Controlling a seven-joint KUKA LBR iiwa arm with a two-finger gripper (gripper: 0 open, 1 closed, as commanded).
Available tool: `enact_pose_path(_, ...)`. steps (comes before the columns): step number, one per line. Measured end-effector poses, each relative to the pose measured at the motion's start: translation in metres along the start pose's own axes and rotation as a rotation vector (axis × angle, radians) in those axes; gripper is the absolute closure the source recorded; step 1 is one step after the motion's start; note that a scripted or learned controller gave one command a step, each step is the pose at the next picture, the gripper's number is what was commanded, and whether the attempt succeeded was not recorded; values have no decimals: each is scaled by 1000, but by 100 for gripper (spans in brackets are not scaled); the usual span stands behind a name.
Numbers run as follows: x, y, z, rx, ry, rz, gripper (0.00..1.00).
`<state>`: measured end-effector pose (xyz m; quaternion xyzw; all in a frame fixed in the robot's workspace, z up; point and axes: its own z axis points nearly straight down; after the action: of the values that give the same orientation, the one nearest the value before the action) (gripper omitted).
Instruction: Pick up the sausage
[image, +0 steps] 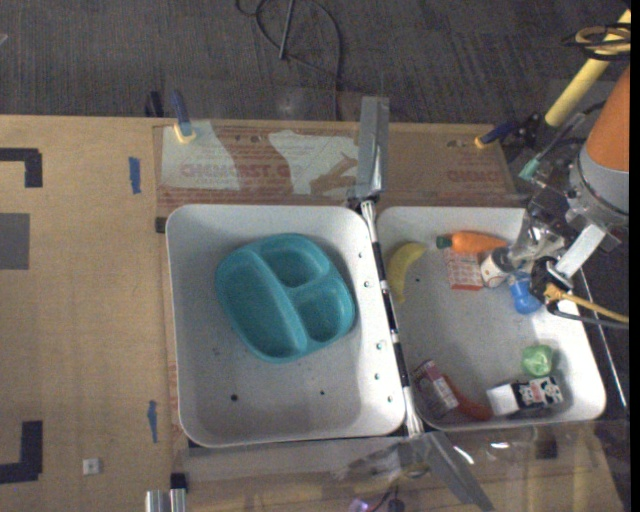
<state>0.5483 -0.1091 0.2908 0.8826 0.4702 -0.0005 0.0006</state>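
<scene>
Nearest the lens, along the bottom rim of the right bin (590, 400), sits a small black-and-white carton (527, 396), and just left of it the sausage (462, 396), a reddish-brown link lying aslant in the bin's lower left corner. Its upper end touches a small pinkish packet (434, 383). A green round object (538, 359) rests just above the carton.

Higher in the same bin, a yellow banana-like piece (404, 268) lies against the left wall, an orange carrot-shaped toy (477, 242) lies near the top wall, and a red-and-white label card (463, 271) sits just below it. A blue item (522, 297) lies near the right side.

At the right of the frame the gripper (527, 255) hovers over the bin's upper right part, well apart from the sausage; whether it is wide or narrow I cannot tell.

Filling the middle of the left bin (190, 330) is a teal divided plate (286, 296).
</scene>
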Motion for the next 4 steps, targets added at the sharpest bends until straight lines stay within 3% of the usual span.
enact_pose_path(1,22,45,-145,0,1,-137,100)
enact_pose_path(2,83,48,-145,-5,1,-475,100)
enact_pose_path(3,126,59,-146,-7,1,-859,100)
enact_pose_path(4,234,-15,-146,-8,2,-1142,100)
